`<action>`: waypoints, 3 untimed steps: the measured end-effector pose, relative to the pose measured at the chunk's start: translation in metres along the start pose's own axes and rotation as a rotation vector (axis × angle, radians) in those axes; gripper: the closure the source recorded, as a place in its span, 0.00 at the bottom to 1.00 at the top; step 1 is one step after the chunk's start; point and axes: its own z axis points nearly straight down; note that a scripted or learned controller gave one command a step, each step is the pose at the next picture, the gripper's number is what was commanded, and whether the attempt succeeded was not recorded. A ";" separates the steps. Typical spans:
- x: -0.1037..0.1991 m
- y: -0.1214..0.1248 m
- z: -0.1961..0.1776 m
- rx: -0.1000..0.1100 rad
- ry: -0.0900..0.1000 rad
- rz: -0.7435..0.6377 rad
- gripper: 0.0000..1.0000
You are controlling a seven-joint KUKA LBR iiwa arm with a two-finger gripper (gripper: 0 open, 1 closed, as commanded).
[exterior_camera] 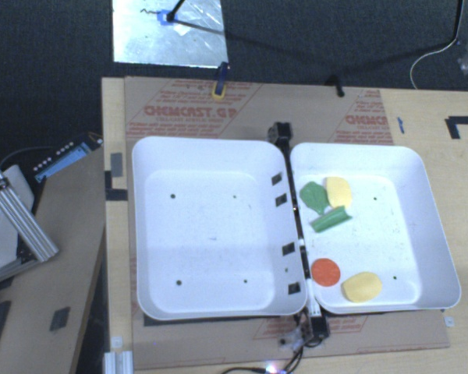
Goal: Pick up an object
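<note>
Where the two white bins meet on the tabletop (pixel 113 115), a row of small black clips (pixel 281 200) is seen along the shared edge. All the loose objects are gathered in the right bin (pixel 439 244), on its side nearest the left bin (pixel 138 209).

Towards the far end of that side, a flat green leaf-shaped piece (pixel 313 196) is laid touching a pale yellow piece (pixel 338 191) on its right. Just below them, a green stick (pixel 330 220) is set at a slant, its upper end close under the yellow piece. Nearer the camera, an orange-red disc (pixel 325 272) is placed beside the dividing edge, and a yellow lump (pixel 362 287) is found just to its right, close to the near wall of the bin. These two are kept apart from the green and yellow group.

A brown sheet with red print (pixel 195 109) is spread under both bins, and a silvery square (pixel 169 19) is laid on the dark floor beyond it.

Whether the jaws are released or clenched cannot be told.
</note>
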 end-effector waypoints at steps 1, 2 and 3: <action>-0.007 -0.001 -0.046 0.001 0.000 0.001 1.00; -0.006 -0.018 -0.071 0.004 0.001 0.003 1.00; -0.007 -0.100 -0.071 0.007 0.003 0.006 1.00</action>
